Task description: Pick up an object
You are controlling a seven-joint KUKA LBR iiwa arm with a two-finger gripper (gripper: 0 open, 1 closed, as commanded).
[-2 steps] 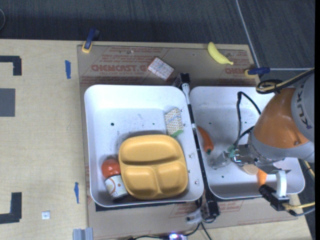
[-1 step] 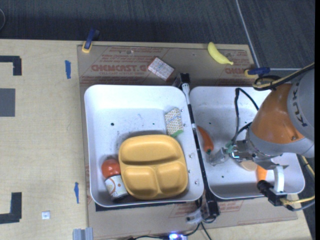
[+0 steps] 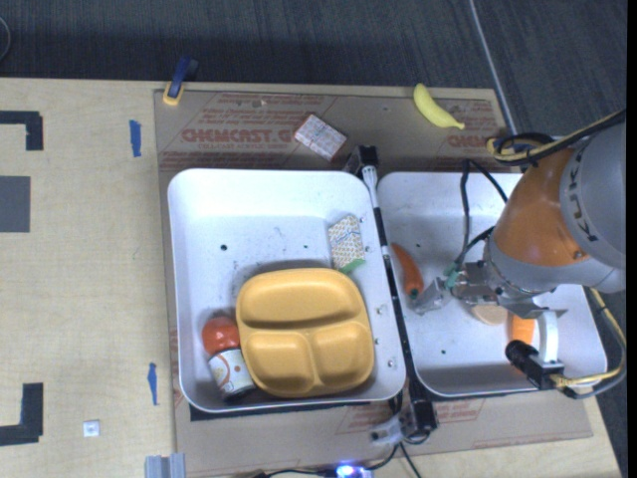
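Note:
My gripper is low in the right bin, near its left side. Just left of it an orange carrot-shaped object lies along the bin's left wall, close to the gripper but apart from it. A tan rounded object and an orange piece peek out from under the wrist. In the left bin lie a large yellow compartment tray, a small patterned packet, a red-orange ball and a small white-and-orange can.
The arm's orange band and grey body cover the right bin's right half, with black cables looping above it. A yellow banana and a small patterned box rest on the cardboard behind the bins.

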